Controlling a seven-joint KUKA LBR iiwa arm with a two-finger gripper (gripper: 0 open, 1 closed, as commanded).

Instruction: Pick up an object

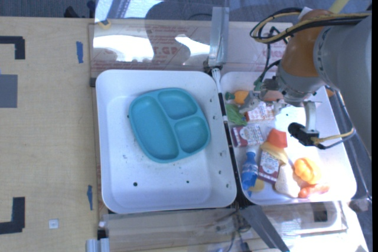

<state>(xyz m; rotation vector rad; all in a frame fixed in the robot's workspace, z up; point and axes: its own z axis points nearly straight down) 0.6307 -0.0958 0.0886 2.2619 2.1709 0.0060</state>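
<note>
Bins side by side, arm over the right one.

Left white shallow bin holds a teal three-compartment plastic tray. Grey arm with orange band hangs over the right white bin's far end, gripper (grip state: cannot tell) near the cluttered packets; red-capped bottle and orange toy lie nearer.

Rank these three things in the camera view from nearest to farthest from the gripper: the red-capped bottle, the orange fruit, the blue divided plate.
Measured from the gripper:
1. Red-capped bottle, right bin's middle, just below the gripper.
2. Orange fruit, right bin's lower right.
3. Blue divided plate, left bin.
</note>
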